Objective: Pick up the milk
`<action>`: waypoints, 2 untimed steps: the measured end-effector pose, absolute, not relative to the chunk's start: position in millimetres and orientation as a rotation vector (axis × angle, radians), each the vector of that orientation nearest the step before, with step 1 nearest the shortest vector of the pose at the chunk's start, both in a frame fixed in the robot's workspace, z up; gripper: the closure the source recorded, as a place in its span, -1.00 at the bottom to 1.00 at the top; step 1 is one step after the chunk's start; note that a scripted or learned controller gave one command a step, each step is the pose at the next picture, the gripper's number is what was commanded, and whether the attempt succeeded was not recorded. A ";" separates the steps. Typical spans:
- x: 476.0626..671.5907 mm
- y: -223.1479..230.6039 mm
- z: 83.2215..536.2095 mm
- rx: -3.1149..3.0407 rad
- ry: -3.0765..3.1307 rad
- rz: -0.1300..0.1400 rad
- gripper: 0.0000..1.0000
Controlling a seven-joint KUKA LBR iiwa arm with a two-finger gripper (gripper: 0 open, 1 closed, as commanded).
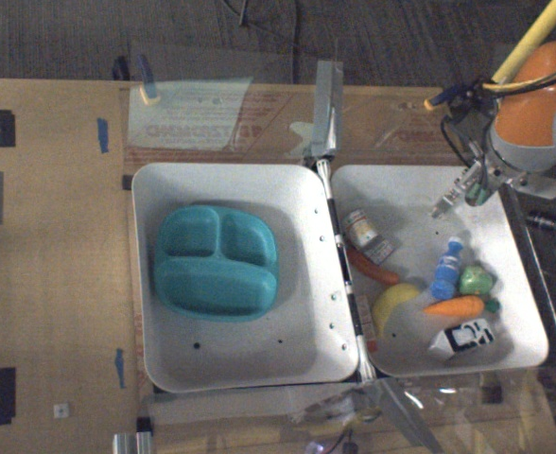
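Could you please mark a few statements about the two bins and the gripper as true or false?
1. The teal divided plate lies in the left bin. True.
2. The milk carton is on the teal plate. False: it lies in the right bin, near its front right corner.
3. The gripper holds the milk. False: it hangs over the back of the right bin, well away from the carton.
4. The carrot lies just behind the milk carton. True.
5. The blue bottle is in the left bin. False: it is in the right bin, beside a green item.
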State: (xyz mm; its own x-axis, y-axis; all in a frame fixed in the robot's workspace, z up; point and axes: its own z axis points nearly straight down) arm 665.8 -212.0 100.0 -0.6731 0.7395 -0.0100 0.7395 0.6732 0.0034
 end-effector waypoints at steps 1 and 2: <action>660.7 -182.0 224.3 1.619 2.687 0.001 1.00; 666.9 -173.5 266.3 2.091 2.341 0.000 1.00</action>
